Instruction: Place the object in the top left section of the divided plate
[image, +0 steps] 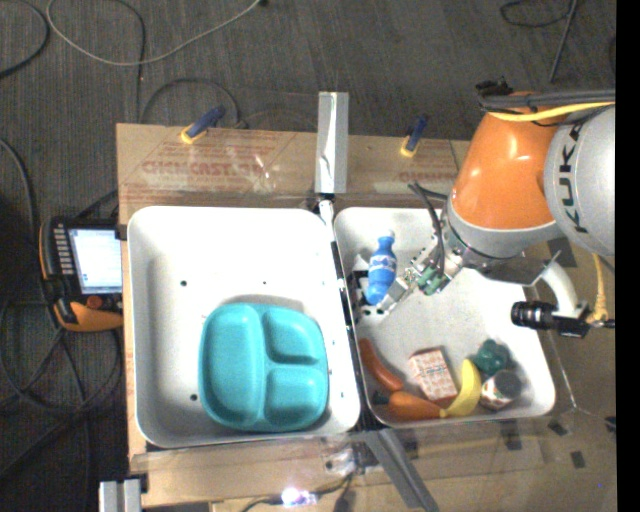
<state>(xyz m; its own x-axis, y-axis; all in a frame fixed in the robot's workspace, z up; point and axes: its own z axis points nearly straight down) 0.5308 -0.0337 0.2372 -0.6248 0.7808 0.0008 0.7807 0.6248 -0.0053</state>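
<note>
While the grey KUKA arm (545, 180) with its orange band leans in over the right bin (480, 300), the teal divided plate (265, 367) waits in the left bin (160, 300), its compartments bare and its top left section open to receive a delivery; the two white bins sit side by side on the bench, so anything picked on the right needs only a short carry across the shared rim. The gripper (395, 292) hangs low at the right bin's left side, just beside a blue and white bottle (380, 268) that stands or leans near the dividing wall; whether its fingers are spread or closed cannot be told at this size, and nothing can be seen gripped between them. That bottle looks the likeliest target, judging from how close the tool is to it, though the task names no particular item. Along the right bin's near edge lies a loose huddle of smaller goods: an orange carrot-like piece (380, 366), a small pink box (432, 372), a yellow banana (466, 388), a dark green item (493, 355) and a small can (501, 388); they lie well apart from the tool.
</note>
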